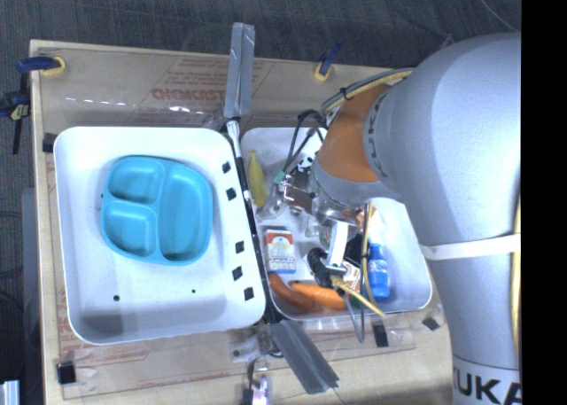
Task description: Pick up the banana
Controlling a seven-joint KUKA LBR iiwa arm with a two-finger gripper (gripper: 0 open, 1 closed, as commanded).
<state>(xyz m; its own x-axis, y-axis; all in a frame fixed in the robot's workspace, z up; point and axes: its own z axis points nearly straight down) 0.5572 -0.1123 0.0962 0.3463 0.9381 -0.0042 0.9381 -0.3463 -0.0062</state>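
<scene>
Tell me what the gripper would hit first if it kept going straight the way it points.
The gripper points down into the right bin, just beside the banana. Going straight, it would likely meet the bin floor next to the banana, not the fruit itself, though depth is hard to judge.

Arm base (pixel 483 385): "UKA" legible; red print on bench board (pixel 190 93) unreadable.

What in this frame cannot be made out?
Right bin: the arm covers much of its floor in the camera view.
Banana: a thin yellow strip by the bin's left wall; full shape unclear.
Small box: print too small to read.
</scene>
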